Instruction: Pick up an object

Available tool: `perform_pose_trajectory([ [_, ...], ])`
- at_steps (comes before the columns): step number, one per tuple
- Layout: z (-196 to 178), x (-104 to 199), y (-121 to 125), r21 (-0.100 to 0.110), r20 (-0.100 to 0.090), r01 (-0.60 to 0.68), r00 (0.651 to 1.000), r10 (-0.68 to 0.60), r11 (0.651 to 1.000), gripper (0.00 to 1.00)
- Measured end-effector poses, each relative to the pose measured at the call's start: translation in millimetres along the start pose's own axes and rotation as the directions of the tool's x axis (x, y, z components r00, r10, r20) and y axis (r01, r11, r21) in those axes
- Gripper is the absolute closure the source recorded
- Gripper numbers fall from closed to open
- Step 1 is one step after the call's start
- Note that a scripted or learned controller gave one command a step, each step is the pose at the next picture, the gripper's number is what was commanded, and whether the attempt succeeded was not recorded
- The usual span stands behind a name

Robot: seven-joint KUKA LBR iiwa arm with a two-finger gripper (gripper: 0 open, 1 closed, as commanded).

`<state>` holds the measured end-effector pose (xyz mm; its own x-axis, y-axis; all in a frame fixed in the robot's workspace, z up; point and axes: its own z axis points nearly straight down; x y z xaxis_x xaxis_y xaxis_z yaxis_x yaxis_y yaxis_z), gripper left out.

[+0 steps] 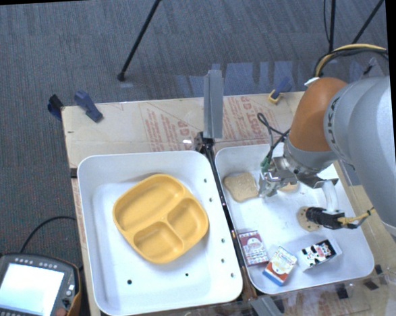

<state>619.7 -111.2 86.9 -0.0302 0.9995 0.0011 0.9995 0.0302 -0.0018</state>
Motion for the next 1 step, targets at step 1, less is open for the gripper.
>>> perform_pose_trajectory([
  [1, 0.8, -28.2, -42.2, 0.004, 0.000, -0.172, 0.985, 0.172, 0.985, 1.00],
])
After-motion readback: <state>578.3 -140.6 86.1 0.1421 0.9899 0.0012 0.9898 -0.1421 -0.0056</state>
